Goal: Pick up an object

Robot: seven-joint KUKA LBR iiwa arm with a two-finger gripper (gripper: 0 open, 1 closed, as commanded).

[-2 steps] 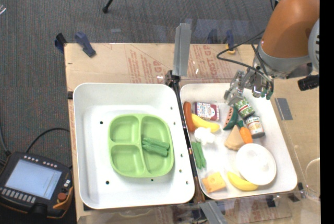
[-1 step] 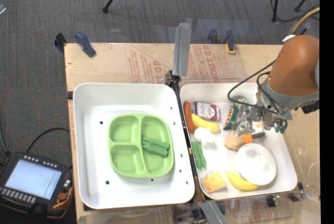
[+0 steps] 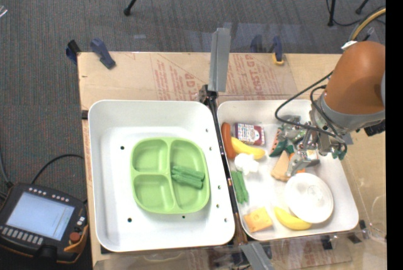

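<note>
The divided tray [image 3: 157, 190] lies in the left bin [image 3: 104, 136]. The plate [image 3: 308, 198] lies in the right bin [image 3: 343, 196], with a banana [image 3: 291, 219] touching its near edge.

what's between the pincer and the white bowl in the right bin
Nothing visible. The pincer hangs over the right bin just above the white bowl. A tan wedge of food lies beside it to the left, off that path.

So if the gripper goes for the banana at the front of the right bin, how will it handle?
The banana looks curved and smooth, so it may pivot or slip between two fingers. It lies against the white plate, which could crowd one finger. It looks like toy food, so probably light and stiff.
</note>
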